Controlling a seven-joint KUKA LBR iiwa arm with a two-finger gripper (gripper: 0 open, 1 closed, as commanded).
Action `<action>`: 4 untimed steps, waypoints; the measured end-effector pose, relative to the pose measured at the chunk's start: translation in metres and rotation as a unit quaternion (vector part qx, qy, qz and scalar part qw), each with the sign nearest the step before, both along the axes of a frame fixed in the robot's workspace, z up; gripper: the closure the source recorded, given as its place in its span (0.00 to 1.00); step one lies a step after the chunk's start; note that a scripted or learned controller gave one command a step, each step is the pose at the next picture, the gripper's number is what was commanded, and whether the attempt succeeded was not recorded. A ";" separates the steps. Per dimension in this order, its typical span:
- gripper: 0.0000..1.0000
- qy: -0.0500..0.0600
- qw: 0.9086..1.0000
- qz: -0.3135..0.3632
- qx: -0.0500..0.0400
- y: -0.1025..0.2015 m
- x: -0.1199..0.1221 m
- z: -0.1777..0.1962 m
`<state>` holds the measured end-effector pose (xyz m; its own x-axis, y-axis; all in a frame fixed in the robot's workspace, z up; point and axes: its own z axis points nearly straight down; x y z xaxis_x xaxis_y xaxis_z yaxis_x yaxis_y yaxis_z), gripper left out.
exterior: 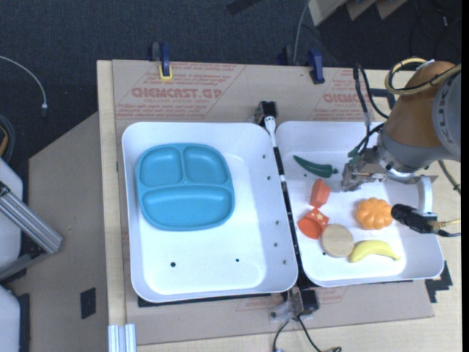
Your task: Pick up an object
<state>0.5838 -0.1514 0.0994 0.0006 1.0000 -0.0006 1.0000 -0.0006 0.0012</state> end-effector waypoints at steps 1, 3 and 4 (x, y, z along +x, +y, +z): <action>1.00 -0.003 1.000 0.001 -0.001 0.001 0.004 0.064; 1.00 -0.003 1.000 0.001 -0.001 0.006 0.001 0.154; 1.00 0.002 1.000 0.002 0.001 0.055 -0.006 0.143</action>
